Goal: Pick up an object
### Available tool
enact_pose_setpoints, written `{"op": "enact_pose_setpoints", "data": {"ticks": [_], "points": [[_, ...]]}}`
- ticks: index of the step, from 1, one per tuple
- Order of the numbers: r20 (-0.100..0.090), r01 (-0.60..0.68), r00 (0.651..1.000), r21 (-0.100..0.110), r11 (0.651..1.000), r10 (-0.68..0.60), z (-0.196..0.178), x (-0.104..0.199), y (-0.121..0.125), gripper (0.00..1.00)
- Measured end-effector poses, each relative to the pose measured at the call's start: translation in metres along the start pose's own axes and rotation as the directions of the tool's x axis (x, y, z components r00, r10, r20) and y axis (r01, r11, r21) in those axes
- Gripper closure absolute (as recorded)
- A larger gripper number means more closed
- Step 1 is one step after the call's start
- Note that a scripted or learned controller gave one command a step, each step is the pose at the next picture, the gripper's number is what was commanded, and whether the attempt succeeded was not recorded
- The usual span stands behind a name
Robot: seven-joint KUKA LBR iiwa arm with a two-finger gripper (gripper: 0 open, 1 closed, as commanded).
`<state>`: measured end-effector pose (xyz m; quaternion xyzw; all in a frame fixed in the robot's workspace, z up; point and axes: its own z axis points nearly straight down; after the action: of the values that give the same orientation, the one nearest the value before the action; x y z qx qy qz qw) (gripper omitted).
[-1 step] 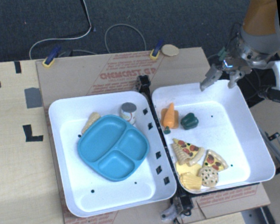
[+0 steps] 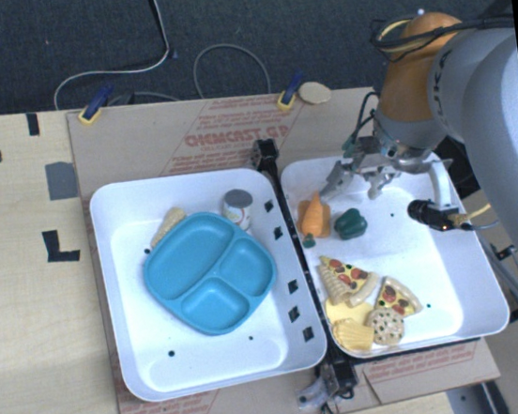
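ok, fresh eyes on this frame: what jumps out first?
The blue divided tray fills much of the left bin, with a small tin can at its far edge. The grey arm with its orange band reaches in from the right, its end effector poised over the right bin near a green pepper and an orange piece. Pizza slices and a cookie cluster at that bin's near side.

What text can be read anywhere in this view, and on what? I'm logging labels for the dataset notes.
Red printed lettering on the brown cardboard sheet above the two white bins: too blurred to read with confidence.
Red printing on the cardboard's lower edge: too small to read.
No readable words on the blue divided plastic tray, the toy food or the grey arm.
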<state>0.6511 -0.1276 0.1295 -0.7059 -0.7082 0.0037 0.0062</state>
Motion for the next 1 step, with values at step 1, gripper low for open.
{"op": "enact_pose_setpoints", "data": {"ticks": [1], "points": [[0.007, 0.001, 1.000, -0.015, 1.000, 0.000, 0.0465, 0.0311, 0.0049, 0.00]]}}
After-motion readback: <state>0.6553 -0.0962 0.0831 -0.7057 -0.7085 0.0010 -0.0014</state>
